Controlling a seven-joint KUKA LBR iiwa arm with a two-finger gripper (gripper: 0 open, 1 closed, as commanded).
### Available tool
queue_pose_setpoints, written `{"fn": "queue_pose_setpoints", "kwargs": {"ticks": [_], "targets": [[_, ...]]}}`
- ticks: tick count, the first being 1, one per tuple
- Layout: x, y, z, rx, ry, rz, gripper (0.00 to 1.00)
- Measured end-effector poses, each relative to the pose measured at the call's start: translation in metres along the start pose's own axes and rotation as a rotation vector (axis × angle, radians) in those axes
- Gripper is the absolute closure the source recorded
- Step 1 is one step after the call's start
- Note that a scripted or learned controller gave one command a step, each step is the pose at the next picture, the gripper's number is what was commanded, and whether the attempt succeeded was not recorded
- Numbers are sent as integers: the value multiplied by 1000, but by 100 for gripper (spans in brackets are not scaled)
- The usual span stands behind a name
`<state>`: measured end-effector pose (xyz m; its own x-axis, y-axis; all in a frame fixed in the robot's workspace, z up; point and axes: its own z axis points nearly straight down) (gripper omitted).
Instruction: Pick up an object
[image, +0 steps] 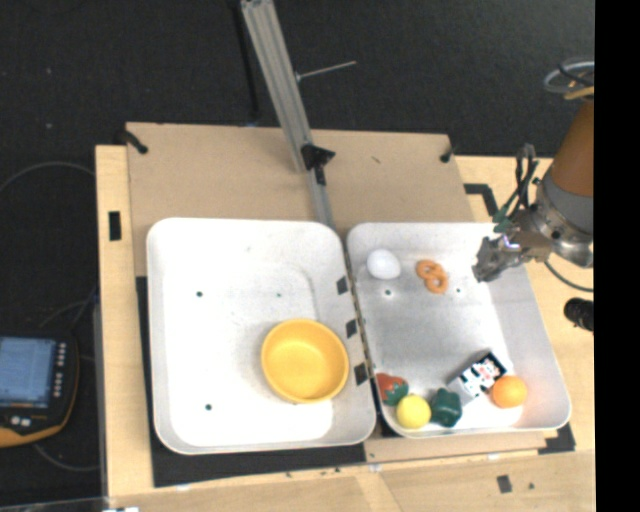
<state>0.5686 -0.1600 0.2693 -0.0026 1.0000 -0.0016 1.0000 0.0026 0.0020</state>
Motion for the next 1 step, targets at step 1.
{"fn": "queue_pose_setpoints", "kwargs": {"ticks": [1], "targets": [[54, 4, -6, 0, 3, -5, 100]]}}
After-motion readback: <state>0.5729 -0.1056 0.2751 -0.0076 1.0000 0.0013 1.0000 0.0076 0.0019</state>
